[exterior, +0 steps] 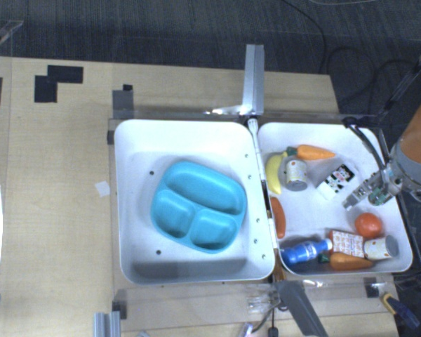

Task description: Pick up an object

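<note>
The right bin (323, 131) holds several items. At its back lie an orange carrot (314, 153), a yellow banana (274, 173), a silver can (295, 175) and a black-and-white box (338, 177). A red pepper (278, 217) lies along the left wall. At the front sit a blue bottle (305, 251), a red-and-white packet (347, 243), a second carrot (349, 261) and a small white cup (380, 248). My gripper (365, 193) hangs over the bin's right side, just above and behind a red-orange ball (369, 225), right of the box. Nothing is visibly held.
The left bin (137, 146) holds a blue divided tray (196, 206). A metal post (254, 76) rises behind the wall between the bins. Black cables (368, 135) run from the arm over the right bin's back right corner.
</note>
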You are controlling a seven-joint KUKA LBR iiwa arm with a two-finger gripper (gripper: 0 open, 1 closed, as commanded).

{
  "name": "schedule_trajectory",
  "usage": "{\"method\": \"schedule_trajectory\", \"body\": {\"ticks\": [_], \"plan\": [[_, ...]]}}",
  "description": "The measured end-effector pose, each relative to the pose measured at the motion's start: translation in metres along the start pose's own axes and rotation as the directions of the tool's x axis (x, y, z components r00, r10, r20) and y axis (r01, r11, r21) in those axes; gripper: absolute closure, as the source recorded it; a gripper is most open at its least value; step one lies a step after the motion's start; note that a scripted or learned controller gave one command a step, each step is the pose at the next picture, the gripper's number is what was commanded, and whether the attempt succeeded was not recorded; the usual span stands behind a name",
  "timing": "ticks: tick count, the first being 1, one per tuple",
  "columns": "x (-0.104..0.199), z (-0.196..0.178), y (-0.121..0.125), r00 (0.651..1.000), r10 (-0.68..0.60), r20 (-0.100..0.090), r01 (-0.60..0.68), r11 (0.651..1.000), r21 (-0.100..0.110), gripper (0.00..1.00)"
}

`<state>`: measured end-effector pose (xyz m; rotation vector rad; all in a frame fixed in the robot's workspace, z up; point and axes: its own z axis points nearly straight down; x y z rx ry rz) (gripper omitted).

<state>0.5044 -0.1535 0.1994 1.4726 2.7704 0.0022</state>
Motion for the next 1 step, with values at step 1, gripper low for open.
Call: {"method": "schedule_trajectory", "body": {"ticks": [1], "plan": [[-0.0008, -0.0089, 0.0025, 1.0, -0.003, 0.002, 0.003, 1.0, -0.002, 1.0]]}}
